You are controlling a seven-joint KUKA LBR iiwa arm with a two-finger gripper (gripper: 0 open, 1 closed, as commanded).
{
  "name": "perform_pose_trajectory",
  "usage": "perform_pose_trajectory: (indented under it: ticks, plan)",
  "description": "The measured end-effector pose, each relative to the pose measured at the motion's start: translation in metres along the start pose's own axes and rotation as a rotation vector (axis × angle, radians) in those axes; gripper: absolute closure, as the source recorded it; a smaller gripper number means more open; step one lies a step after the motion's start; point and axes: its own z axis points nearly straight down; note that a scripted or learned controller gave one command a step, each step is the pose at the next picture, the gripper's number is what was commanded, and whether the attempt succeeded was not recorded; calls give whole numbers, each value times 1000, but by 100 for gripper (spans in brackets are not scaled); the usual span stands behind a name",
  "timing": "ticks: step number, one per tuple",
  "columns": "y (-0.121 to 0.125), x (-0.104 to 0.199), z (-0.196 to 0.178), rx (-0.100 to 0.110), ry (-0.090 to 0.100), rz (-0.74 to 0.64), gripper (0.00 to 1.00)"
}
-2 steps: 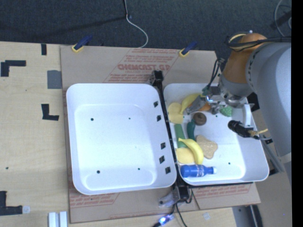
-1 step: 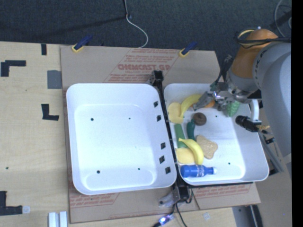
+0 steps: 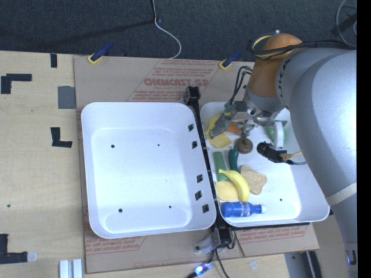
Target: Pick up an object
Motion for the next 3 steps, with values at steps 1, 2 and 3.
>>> perform_pose_trajectory:
  ticks: [1,2,3]
  plan:
    - [-1,0,1,-2,0,10,0]
    - [-1,2,-9,-2,3,10,100]
    - [4,12,-109,-31,7,4,100]
